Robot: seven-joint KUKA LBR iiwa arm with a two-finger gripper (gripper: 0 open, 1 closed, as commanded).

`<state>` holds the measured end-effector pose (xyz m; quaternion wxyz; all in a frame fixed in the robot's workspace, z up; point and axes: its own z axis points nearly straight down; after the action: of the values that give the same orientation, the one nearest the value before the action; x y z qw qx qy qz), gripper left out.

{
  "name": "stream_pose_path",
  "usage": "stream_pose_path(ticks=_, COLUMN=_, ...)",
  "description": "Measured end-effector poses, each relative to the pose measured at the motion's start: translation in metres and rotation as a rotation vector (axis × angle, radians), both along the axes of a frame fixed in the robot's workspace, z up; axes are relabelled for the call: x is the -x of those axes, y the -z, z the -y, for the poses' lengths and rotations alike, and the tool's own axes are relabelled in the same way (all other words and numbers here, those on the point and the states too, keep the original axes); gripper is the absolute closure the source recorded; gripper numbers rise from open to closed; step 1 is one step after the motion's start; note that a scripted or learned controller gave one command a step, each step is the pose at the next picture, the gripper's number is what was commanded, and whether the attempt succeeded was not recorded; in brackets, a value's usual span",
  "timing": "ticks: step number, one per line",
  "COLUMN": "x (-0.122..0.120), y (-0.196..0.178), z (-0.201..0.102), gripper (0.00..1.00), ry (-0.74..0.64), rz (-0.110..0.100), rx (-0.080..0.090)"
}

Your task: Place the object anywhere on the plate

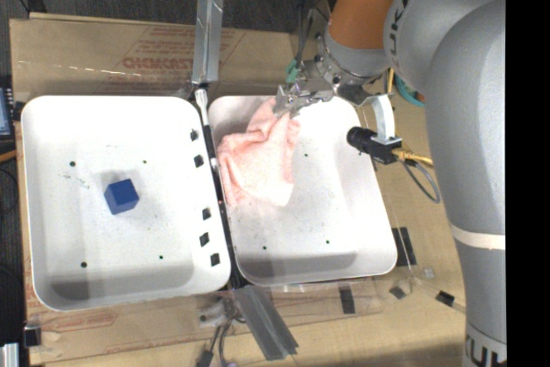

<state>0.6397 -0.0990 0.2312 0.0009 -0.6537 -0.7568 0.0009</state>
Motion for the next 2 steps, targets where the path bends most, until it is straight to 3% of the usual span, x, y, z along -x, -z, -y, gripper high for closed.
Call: stream_pose_path(ticks=2, x=0.013, y=-0.001, z=-0.093, gripper=1.0, ry=-0.81, rz=-0.002, rx=-0.002)
